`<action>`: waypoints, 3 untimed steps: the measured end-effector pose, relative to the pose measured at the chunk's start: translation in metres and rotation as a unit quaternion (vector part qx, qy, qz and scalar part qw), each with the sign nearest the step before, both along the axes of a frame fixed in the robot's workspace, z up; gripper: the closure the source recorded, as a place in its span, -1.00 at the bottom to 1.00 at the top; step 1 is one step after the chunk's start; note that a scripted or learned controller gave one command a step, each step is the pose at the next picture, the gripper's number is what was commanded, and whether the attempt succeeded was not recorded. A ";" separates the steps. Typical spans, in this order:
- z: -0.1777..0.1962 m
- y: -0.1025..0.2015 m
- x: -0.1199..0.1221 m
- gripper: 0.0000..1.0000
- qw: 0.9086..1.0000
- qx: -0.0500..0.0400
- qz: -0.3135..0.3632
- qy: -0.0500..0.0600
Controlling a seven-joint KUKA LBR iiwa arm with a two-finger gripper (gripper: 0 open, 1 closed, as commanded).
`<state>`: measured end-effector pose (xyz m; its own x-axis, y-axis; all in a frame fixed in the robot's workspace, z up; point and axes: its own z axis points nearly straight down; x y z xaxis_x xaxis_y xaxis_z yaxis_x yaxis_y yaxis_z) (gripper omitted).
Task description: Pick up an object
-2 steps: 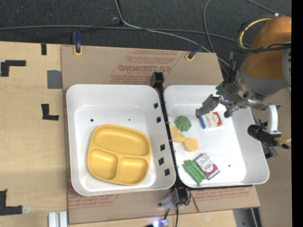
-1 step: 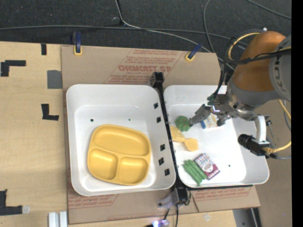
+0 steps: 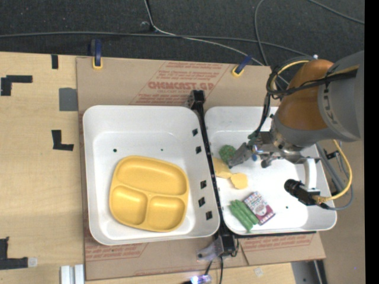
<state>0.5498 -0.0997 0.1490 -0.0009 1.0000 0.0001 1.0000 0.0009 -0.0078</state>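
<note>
Clearly at the approach step, nothing lifted yet. Arm reaching in over right bin, gripper low near that bin's left side, just beside a small green lump. Hard to tell how far open the claw stands, or whether anything sits in it; too dark and small to read.

Likeliest target by nearness: green lump, roundish, no clear long axis, touching or almost touching the gripper tip. Just below it, pale yellow pieces, flat on the floor. Further down, green bar, long axis running from upper left to lower right, and right beside it a pink packet, tilted the same way. Left bin bearing a yellow tray, well apart from the gripper.

Next move, by judgement: settle straight over the lump, close, then lift and check for a real hold. For the bar instead, turn the wrist to close across its width.
</note>
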 end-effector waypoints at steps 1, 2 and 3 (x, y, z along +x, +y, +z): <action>-0.053 -0.004 0.008 -1.00 1.000 0.000 -0.001 -0.002; -0.041 -0.003 0.009 1.00 1.000 0.000 0.001 -0.002; 0.020 0.002 0.004 1.00 1.000 0.000 0.000 -0.006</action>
<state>0.5541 -0.0978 0.1687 -0.0017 1.0000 -0.0005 1.0000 0.0017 0.0041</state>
